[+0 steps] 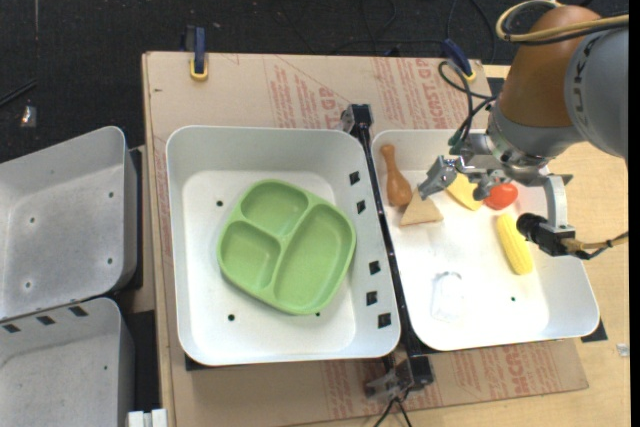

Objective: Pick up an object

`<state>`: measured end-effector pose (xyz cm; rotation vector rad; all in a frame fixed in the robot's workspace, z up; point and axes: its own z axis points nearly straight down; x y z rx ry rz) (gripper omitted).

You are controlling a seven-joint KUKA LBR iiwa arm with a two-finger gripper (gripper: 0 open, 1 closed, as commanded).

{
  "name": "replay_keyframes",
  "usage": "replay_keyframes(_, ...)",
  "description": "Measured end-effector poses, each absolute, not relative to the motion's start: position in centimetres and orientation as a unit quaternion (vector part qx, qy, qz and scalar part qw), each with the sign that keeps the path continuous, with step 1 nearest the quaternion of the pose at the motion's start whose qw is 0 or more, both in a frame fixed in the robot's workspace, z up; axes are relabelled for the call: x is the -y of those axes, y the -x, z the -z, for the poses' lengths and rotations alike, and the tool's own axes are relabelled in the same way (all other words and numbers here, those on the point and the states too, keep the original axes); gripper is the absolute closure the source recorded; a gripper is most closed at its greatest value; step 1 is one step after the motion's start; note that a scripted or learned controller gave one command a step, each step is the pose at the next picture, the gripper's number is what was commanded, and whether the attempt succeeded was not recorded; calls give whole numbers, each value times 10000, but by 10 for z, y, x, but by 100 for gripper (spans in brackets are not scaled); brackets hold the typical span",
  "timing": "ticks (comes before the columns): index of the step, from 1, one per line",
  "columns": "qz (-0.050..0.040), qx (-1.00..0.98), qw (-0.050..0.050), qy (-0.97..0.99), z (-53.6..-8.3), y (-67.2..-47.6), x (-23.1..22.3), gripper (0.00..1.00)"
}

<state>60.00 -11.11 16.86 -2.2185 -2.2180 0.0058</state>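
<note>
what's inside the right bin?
In the right bin: a brown wooden spoon, a tan wedge, a yellow corn cob, a yellow piece, a red item. The claw partly covers those last two.

The grey arm with its orange band reaches in from the right, its tool (468, 177) pointing downward.

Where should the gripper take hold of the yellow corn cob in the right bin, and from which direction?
Probably across the middle of the corn cob, coming straight down. It lies flat on the right bin floor, long axis running near to far in the view, with bare floor on both long sides, so fingers can straddle its narrow width. The gripper is just above it in the view.
</note>
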Motion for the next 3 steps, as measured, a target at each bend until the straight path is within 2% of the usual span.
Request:
replay_keyframes(1,-15,7066,17,7076,-125,-599,114,0)
replay_keyframes(2,31,7067,-14,7075,-97,-602,113,0)
replay_keyframes(3,54,7067,-86,7074,-111,-605,115,100)
